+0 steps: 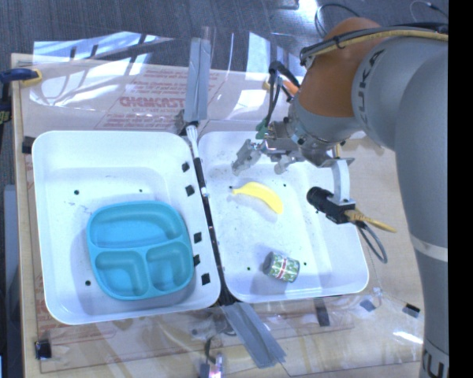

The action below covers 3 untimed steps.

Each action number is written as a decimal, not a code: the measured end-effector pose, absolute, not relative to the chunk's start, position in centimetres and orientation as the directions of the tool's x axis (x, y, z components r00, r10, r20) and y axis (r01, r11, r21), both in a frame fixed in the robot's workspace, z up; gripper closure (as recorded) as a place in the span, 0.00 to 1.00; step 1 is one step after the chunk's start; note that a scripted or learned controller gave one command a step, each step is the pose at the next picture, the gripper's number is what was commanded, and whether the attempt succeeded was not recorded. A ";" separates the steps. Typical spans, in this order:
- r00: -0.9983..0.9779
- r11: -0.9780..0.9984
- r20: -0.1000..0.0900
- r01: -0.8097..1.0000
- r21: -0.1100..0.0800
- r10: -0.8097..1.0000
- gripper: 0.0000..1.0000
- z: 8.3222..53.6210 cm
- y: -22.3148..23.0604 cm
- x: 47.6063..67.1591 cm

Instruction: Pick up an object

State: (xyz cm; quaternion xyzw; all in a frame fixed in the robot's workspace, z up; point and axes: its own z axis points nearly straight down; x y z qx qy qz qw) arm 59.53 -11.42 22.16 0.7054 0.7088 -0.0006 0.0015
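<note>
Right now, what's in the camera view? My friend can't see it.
A grey robot arm's gripper hovers above a yellow banana in the right white bin, where a small green can also lies. The left bin holds a blue divided tray.

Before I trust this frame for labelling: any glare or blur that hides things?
Camera view: bright glare streaks the clear sheet behind the bins; the gripper looks slightly soft; the banana, the small can and the blue tray are evenly lit and sharp enough to identify.
</note>
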 end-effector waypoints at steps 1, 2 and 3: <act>0.123 -0.123 -0.002 0.992 -0.004 0.992 0.00 19.0 0.4 62.9; 0.119 -0.119 -0.003 0.993 -0.008 0.993 1.00 19.9 0.4 62.9; 0.138 -0.138 -0.002 0.990 -0.006 0.990 1.00 19.1 9.3 62.4</act>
